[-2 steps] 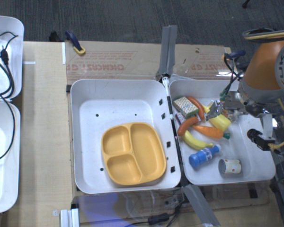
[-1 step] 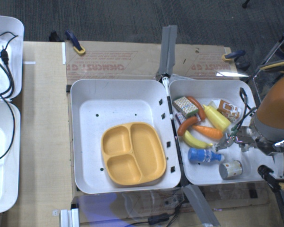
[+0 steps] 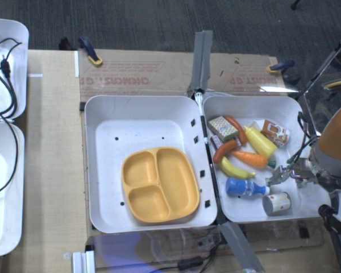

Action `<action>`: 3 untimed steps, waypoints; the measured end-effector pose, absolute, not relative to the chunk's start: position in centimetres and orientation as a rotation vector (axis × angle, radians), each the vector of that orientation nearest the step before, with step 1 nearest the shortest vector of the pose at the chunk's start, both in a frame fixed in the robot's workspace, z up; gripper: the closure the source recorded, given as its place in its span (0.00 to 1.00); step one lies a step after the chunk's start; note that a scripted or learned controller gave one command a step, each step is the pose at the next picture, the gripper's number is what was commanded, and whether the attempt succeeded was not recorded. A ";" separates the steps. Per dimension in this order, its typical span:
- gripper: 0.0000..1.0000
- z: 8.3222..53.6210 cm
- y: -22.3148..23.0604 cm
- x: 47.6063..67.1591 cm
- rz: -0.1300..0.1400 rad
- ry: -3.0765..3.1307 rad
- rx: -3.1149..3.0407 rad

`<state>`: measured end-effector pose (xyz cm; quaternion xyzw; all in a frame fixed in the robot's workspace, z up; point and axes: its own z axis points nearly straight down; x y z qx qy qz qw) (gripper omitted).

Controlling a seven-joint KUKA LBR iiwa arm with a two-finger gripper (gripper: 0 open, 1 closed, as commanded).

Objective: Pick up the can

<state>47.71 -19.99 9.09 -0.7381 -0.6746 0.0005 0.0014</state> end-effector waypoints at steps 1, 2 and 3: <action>0.00 9.1 -20.4 53.6 -0.005 -2.137 -2.295; 0.00 9.2 -21.0 51.7 -0.015 -2.082 -2.340; 0.00 9.0 -20.8 55.0 -0.009 -2.040 -2.370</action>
